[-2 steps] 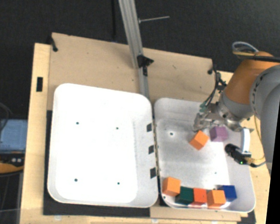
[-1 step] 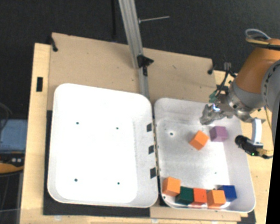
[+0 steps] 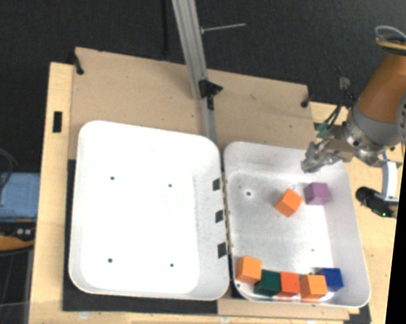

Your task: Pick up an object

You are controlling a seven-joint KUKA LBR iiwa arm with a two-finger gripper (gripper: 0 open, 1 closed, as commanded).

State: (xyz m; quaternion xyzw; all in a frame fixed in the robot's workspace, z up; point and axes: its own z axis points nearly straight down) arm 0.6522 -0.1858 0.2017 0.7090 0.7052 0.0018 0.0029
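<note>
The right bin [image 3: 344, 211] holds an orange cube [image 3: 289, 202] near its middle and a purple cube [image 3: 318, 193] just right of it. Along its near wall stand several blocks: an orange block [image 3: 249, 268], a green block [image 3: 270, 282], two more orange ones [image 3: 291, 283] [image 3: 313, 285] and a blue block [image 3: 332, 277]. My gripper [image 3: 313, 164] hangs over the far part of the right bin, a little above and behind the purple cube, with nothing seen between its fingers.
The left bin [image 3: 80, 201] lies beside the right one. A slanted metal rail [image 3: 194, 54] runs from the top down to the gap between the bins. Cables and a blue device [image 3: 15, 197] lie off the bench at the left.
</note>
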